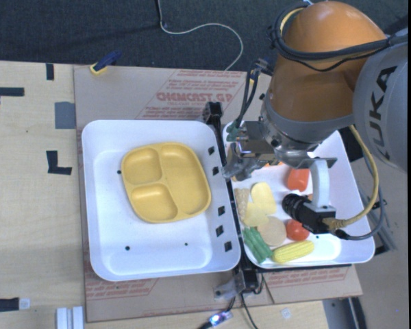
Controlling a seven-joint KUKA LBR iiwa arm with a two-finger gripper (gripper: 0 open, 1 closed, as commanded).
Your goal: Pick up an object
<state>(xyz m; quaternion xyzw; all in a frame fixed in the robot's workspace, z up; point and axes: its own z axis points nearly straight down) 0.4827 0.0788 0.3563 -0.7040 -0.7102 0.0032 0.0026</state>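
My gripper (pixel 243 157) hangs below the big orange wrist band, over the upper left part of the right bin (pixel 353 184). Just below it lie several toy foods: a pale yellow piece (pixel 262 197), a tan cracker-like piece (pixel 242 199), an orange-red block (pixel 298 179), a red tomato-like piece (pixel 296 230), a beige round piece (pixel 272 232), a green bean pod (pixel 255 244) and a yellow corn cob (pixel 293 252). Nothing shows between the fingers.
The left bin (pixel 106 252) holds a yellow three-compartment plate (pixel 166 181). A black and white part of the gripper assembly (pixel 312 211) with cables lies over the right bin's middle. A black divider with clips (pixel 219 184) separates the bins. Cardboard lies under both.
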